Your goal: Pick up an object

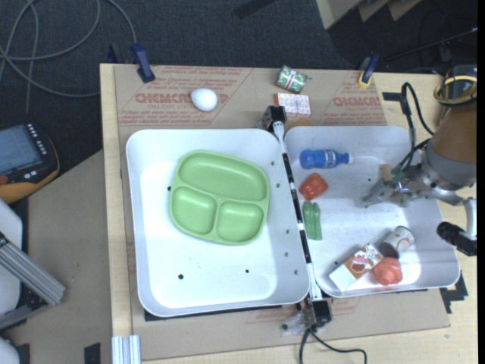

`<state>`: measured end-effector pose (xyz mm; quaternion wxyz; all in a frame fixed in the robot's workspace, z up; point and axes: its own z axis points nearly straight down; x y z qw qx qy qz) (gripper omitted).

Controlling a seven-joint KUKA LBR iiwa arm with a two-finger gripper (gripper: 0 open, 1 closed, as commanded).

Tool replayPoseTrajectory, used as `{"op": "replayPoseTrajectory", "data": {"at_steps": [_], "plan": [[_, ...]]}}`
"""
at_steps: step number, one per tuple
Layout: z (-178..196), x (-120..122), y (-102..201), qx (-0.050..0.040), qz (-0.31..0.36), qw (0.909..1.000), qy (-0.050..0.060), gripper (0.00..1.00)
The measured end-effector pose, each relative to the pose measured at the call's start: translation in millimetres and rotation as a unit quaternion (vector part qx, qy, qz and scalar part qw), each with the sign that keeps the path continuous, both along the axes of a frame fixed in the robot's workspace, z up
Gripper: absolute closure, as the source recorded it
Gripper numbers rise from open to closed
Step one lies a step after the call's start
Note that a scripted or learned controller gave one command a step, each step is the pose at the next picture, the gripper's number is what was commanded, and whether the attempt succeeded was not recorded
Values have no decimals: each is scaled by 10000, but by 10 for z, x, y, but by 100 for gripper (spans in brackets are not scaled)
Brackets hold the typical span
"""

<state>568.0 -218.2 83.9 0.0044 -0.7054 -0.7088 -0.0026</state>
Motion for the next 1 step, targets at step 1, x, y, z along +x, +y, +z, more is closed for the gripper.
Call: {"op": "replayPoseTrajectory", "data": {"at_steps": [1], "plan": [[1, 345, 2, 1, 1, 10000, -1, 0]]}}
